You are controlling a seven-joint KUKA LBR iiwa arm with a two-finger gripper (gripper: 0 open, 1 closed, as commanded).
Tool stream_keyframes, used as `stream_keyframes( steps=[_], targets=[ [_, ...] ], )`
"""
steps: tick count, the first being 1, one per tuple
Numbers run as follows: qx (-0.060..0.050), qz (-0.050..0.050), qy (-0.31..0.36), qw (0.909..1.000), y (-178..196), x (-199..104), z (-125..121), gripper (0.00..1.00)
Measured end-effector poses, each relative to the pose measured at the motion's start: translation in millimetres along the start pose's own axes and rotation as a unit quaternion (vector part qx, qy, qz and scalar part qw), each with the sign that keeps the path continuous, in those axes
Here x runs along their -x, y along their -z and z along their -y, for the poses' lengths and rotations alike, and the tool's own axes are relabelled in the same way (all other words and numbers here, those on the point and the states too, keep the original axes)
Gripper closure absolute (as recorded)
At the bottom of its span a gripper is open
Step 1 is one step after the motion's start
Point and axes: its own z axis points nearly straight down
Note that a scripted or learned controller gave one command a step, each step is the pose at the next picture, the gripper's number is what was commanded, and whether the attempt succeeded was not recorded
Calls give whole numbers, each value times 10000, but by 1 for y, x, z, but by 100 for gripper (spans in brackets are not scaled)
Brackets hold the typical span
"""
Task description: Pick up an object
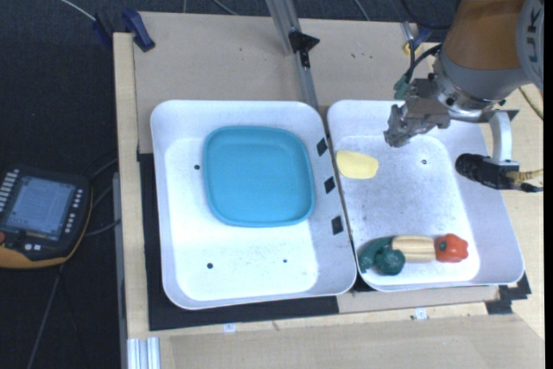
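Gripper (403, 132) hovers over the right bin (484, 212), its jaws too blurred to read.
Yellow piece (357, 164) lies just beside; green (383, 258), tan (413, 248) and red (451, 248) toys line the near wall.

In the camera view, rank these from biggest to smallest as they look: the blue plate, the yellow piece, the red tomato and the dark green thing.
1. blue plate, by far the largest.
2. yellow piece and dark green thing: these look about alike, so I won't rank them.
3. red tomato, slightly smaller.
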Motion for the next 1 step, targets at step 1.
stream_keyframes(
  steps=[1],
  targets=[
    [2, 1, -3, 10000, -4, -49, 4, 100]
  ],
)
